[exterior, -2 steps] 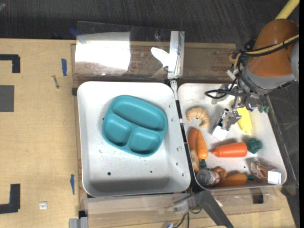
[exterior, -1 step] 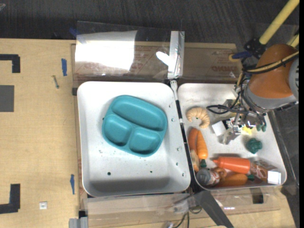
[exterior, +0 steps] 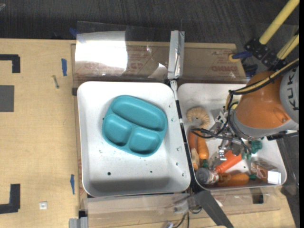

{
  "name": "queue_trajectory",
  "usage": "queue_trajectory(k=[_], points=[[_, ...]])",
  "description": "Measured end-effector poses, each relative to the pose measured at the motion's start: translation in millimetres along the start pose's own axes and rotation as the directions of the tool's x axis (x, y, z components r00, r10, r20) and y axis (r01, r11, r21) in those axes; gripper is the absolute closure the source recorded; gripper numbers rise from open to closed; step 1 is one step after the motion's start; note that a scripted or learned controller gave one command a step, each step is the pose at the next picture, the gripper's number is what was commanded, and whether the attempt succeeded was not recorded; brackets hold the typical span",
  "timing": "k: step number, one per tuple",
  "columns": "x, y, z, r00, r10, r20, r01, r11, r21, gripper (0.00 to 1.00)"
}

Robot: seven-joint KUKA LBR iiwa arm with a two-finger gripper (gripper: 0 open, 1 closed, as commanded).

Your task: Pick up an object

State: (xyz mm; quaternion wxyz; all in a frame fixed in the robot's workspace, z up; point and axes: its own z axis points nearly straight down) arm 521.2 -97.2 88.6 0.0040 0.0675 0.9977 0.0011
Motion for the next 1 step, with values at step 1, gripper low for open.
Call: queue_trajectory(k=[1], points=[[-99.0,-4.3,-55.7,0.998,-0.056,0.002,0.056,0.998,0.003,0.00]])
